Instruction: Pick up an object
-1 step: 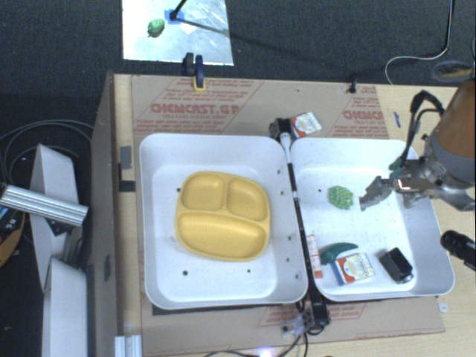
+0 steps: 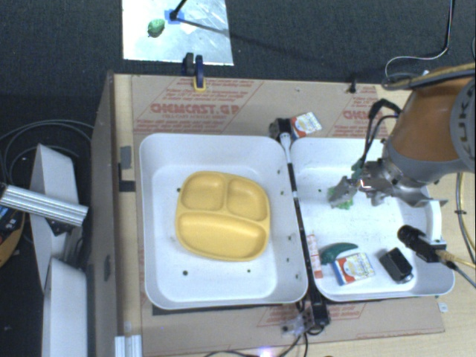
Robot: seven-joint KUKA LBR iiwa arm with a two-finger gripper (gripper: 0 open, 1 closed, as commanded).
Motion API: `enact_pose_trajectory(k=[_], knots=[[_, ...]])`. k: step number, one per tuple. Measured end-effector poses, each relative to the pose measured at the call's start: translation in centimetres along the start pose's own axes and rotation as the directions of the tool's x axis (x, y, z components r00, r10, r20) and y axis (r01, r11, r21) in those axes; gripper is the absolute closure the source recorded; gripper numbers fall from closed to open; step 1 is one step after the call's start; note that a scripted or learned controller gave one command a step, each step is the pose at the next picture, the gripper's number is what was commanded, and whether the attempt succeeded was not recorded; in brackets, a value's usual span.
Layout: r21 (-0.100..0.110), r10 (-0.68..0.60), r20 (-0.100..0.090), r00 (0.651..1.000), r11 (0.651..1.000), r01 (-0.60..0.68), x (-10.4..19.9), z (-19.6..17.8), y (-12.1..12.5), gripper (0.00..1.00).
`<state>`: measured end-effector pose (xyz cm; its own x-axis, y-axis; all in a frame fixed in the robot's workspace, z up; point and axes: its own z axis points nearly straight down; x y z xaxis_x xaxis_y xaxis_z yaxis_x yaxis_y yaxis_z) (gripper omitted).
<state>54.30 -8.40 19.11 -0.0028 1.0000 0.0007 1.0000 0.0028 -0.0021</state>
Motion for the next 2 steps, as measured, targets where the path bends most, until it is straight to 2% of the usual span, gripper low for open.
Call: enact_pose_trajectory(k=[2], knots=[[-0.003, 0.001, 0.001, 1.000, 1.000, -0.001, -0.05, -0.11, 0.06, 0.00]])
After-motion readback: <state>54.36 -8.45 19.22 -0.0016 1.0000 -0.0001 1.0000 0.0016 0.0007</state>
